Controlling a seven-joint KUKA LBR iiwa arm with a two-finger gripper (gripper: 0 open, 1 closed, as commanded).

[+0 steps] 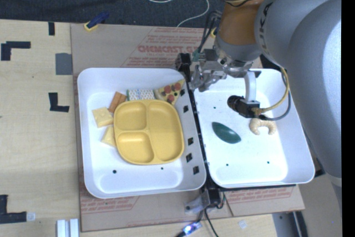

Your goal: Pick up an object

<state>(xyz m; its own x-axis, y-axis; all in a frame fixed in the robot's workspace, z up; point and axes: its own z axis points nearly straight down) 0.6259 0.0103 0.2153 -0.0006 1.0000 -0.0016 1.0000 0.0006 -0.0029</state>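
You have two bins side by side on a cardboard sheet. In the left bin, a divided plate sits at centre. Two crackers lie at the plate's 9 o'clock, touching its rim; a wafer lies at its 10 o'clock; a cluster of small items lies at its 12 o'clock, against the bin's far wall. In the right bin, a leaf-shaped piece lies near centre, with a curved piece at its 3 o'clock, apart from it. The arm enters from 3 o'clock; its gripper hangs over the bins' shared wall at the far end.
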